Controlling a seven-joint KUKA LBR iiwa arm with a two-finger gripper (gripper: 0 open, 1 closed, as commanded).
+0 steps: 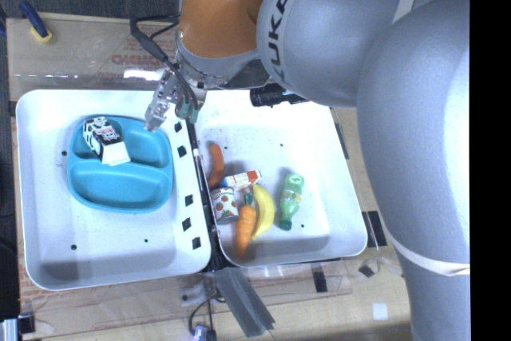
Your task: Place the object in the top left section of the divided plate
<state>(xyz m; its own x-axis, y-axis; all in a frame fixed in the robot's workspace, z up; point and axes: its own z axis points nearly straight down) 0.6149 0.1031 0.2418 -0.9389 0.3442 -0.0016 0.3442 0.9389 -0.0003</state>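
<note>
Camera view shows the black-and-white box (101, 136) lying in the top left part of the blue plate (120, 192), with the claw (172, 109) just off to its right, a little open and holding nothing.

Bench (80, 44) bearing two white bins (104, 251)

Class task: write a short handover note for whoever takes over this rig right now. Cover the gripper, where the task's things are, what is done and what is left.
Gripper: open, holding nothing, above the plate's upper right edge.
Plate: blue, divided, in the left bin.
Carton: black-and-white, lying in the plate's top left section.
Done: the placement looks complete.
Left: pull the arm back.
</note>
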